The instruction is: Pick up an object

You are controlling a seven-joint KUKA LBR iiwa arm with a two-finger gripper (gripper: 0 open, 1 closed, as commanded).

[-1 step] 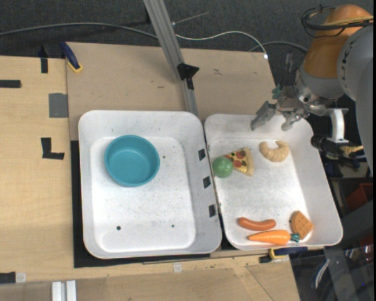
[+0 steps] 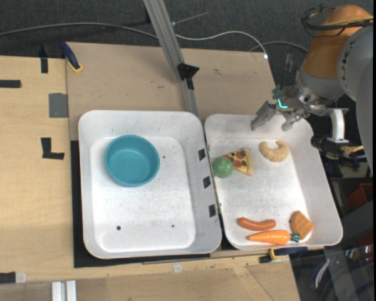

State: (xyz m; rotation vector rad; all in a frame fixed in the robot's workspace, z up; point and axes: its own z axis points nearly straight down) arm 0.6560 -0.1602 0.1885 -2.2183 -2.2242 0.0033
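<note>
My gripper (image 2: 275, 119) hangs open over the far edge of the right bin (image 2: 313, 187), fingers spread and nothing between them. Just below it and slightly right lies a tan croissant (image 2: 274, 150). Further left in the same bin sit a pizza slice (image 2: 240, 161) and a green ball (image 2: 222, 167), touching each other. Near the front edge lie a red sausage (image 2: 257, 223), an orange carrot (image 2: 271, 236) and a brown cracker-like piece (image 2: 301, 224).
The left bin (image 2: 94, 231) holds a teal bowl (image 2: 132, 160). A slanted metal pole (image 2: 170, 42) rises behind the bins. The grey arm with its orange band (image 2: 332, 49) fills the upper right. Cables lie on the dark floor behind.
</note>
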